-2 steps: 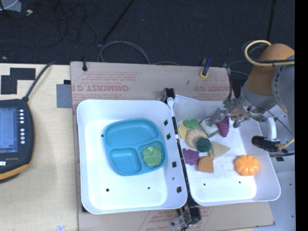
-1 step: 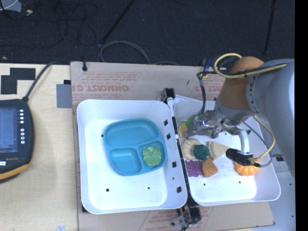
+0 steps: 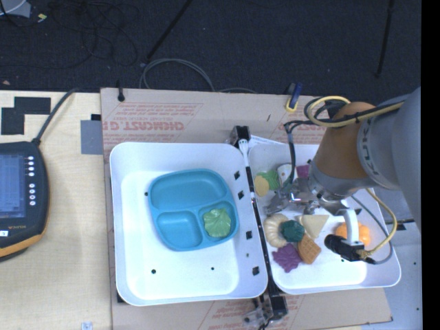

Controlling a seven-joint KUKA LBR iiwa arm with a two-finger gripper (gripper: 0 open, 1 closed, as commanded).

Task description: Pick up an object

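Arm comes in from the right, gripper (image 3: 293,201) low over the right bin (image 3: 382,278), in the middle of the toy food heap. That bin is the pick source; all the loose pieces sit crowded there, so the gripper is parked where targets are densest.

Nearest candidates:
- beige roll (image 3: 274,229) and teal piece (image 3: 293,231), touching each other, just below the gripper
- cream wedge (image 3: 315,223), just beside the teal piece
- yellow-green piece (image 3: 263,183), near the dividing wall, above-left of the gripper

Further off are the purple cluster (image 3: 285,258) and orange waffle (image 3: 309,251) at the front of the heap, and an orange ball (image 3: 361,235) to the right.

No piece can be made out in the grip. The wrist blocks the tool end, so released or clenched cannot be told. Probably lining up on the teal piece or the roll, but the clutter makes that a guess. Tight packing means a risk of nudging neighbours or of a two-piece grab.

Left bin (image 3: 137,270) holds a blue divided plate (image 3: 180,196) with a green leafy piece (image 3: 218,222) in its lower-right compartment, well apart from the gripper
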